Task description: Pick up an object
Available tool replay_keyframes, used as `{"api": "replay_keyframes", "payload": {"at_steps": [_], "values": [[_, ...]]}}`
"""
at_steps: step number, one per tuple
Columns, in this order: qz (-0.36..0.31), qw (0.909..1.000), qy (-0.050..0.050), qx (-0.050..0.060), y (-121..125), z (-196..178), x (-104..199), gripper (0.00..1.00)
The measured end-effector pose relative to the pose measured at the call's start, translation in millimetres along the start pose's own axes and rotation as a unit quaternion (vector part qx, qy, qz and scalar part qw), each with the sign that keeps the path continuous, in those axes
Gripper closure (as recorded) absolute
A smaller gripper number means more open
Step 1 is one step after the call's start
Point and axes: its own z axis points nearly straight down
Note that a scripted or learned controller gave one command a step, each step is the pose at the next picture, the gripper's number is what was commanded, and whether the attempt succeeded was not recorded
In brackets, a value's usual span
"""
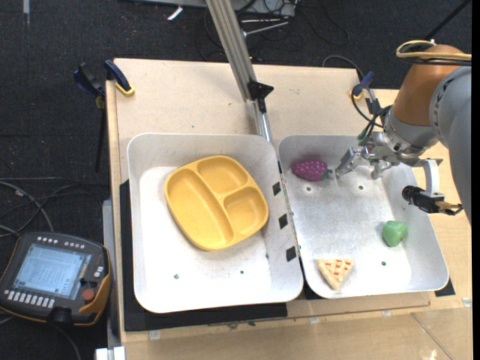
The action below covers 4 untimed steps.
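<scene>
Grapes [309, 169], purple and knobbly, sit at the top left of the right bin [420, 276], and the gripper [351, 163] is just beside them, out at their three o'clock. There is a sliver of white bin floor between fingers and fruit, so they are near but apart. The fingers look spread, nothing between them, pointing toward nine o'clock at the grapes.

Down at five o'clock from the gripper, well apart, lies a green fruit [394, 232] near the bin's right wall. At six o'clock, close to the front rim, a pizza slice [335, 271], pale crust with a red lattice. The arm [431, 100] comes in from three o'clock, orange band showing above grey.

The left bin [150, 276] carries a yellow plate [216, 200] with three compartments, tilted a little. Both bins rest on a light wooden bench [180, 96]. A metal pole [232, 40] runs up toward twelve o'clock. Blue clamps [112, 73] grip the bench at ten o'clock. A pendant [49, 276] with a screen lies on the dark floor at eight o'clock.

The grapes are a small rounded cluster, magenta-purple, lying on their side.
</scene>
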Motion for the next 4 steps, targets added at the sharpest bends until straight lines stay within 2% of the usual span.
{"api": "replay_keyframes", "payload": {"at_steps": [1,2,3,4], "values": [[-0.001,1.0000,-0.001,-0.004,1.9,-14.6,-0.2,1.00],[0.000,1.0000,-0.001,-0.005,3.5,-62.3,8.1,1.00],[0.000,1.0000,-0.001,-0.006,5.0,-127.6,6.9,1.00],[-0.001,1.0000,-0.001,-0.002,5.5,-111.6,7.4,1.00]]}}
